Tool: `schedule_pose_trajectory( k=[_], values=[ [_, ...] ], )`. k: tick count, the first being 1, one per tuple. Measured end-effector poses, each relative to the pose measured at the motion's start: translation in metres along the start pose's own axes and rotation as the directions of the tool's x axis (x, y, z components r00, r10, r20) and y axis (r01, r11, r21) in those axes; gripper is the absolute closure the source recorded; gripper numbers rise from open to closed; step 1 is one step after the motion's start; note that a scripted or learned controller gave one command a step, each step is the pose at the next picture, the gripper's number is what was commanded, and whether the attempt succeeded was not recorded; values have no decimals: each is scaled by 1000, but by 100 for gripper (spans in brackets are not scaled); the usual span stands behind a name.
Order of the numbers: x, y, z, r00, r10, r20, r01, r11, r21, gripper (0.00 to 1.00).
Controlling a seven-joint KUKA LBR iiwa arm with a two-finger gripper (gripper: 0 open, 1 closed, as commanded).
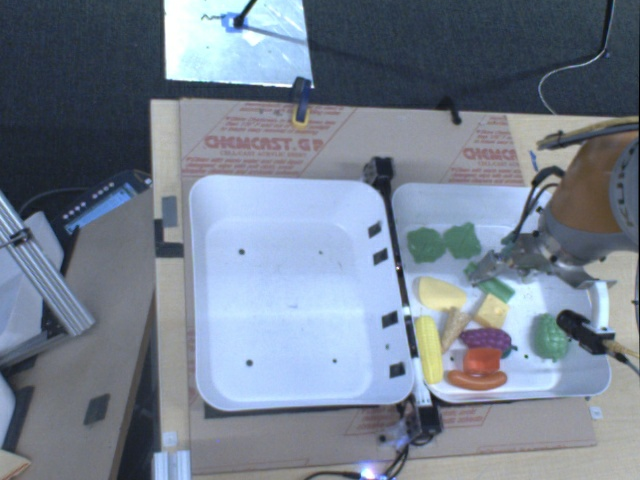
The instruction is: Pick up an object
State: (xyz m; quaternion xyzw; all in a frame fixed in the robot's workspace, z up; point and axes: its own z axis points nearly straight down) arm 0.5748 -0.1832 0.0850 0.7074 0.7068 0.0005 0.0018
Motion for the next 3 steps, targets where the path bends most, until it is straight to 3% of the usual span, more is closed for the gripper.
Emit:
schedule_pose_trajectory(
  k=[1,2,3],
  values=[
    [-25,-20,1,1000,0,-1,0,1000,3,0],
    [17,25,0,1000,-10,-1,10,1000,-2,0],
    [-27,-40,1,1000,4,-1,-4,1000,6,0]
  ],
)
